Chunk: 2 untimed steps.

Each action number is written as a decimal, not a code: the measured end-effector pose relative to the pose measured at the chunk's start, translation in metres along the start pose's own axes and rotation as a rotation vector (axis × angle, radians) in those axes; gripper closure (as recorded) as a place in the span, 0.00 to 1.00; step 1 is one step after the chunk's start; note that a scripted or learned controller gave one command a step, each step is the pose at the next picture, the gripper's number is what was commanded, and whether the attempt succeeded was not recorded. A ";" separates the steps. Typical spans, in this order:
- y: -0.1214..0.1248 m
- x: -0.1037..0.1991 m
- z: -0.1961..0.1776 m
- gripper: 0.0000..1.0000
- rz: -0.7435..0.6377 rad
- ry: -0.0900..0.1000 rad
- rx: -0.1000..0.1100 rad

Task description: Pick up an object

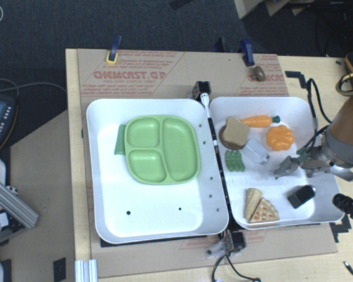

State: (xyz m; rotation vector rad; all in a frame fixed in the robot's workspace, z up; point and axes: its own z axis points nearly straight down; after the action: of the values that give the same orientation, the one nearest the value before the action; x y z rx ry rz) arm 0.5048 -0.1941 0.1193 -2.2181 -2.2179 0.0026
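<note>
You see jaws (289, 166) low in right bin (294, 106), nr orange pepper (280, 137); open/shut can't tell. Green tray (162, 149) in left bin (106, 175).

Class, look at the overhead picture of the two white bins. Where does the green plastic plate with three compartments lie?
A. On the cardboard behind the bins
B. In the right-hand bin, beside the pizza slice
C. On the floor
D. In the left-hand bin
D: the green plastic plate with three compartments lies flat inside the left-hand white bin, apart from the toy foods in the right-hand white bin.
</note>
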 end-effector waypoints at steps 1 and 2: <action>-0.001 0.001 0.037 0.00 0.000 0.000 0.000; 0.000 0.000 0.024 1.00 0.001 -0.003 -0.005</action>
State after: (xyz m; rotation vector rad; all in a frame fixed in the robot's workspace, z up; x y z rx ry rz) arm 0.5051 -0.1942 0.0951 -2.2236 -2.2202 0.0001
